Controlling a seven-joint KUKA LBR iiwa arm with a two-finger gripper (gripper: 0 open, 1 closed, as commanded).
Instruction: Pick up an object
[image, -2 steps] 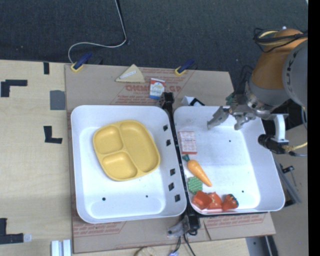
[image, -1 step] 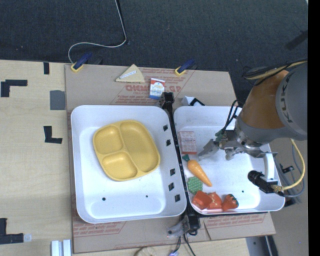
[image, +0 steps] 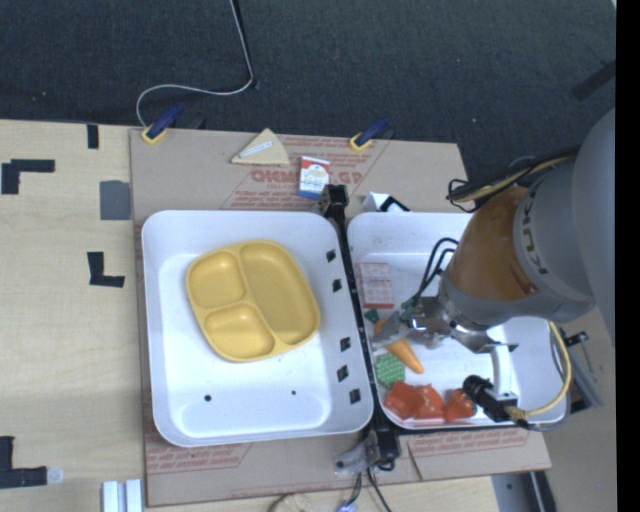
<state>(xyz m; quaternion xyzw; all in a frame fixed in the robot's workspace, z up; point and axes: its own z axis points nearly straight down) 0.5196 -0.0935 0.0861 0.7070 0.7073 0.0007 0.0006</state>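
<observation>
The right bin (image: 400, 240) holds several small things near its left and front side: an orange carrot (image: 404, 354), a green piece (image: 389, 370), a red piece (image: 416, 401) and a flat white card with red print (image: 375, 283). My gripper (image: 418, 322) hangs low over the middle of this bin, just above and right of the carrot. The grey arm with its orange band (image: 495, 255) covers the bin's right half. The wrist hides most of the gripper.
The left bin (image: 170, 400) holds a yellow three-part plate (image: 252, 298). A small red and white box (image: 314, 177) and a tan wedge (image: 263, 149) lie on the cardboard behind the bins. Black clips run along the wall between the bins.
</observation>
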